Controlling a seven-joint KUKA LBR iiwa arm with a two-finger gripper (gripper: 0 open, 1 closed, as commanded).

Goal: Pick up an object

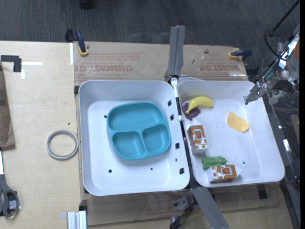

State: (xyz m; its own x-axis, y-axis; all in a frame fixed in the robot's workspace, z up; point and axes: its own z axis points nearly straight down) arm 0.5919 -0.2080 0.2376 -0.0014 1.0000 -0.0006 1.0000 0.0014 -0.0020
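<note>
At far left a tape ring (62, 144) lies on the worktop (38, 104), well clear. The left bin (90, 175) holds a blue divided tray (138, 130). The right bin (267, 166) carries the candidates: a banana (199, 102) over something purple by the divider, a small carton (198, 138), a green piece (213, 161) touching a second carton (224, 172), and a yellow piece (237, 122) lying alone. The tool (252, 95) hangs over the bin's upper right rim, gripping nothing I can see; its opening I cannot tell. The yellow piece looks the best pick: nearest, unobstructed. The clustered things risk a double grab.
</note>
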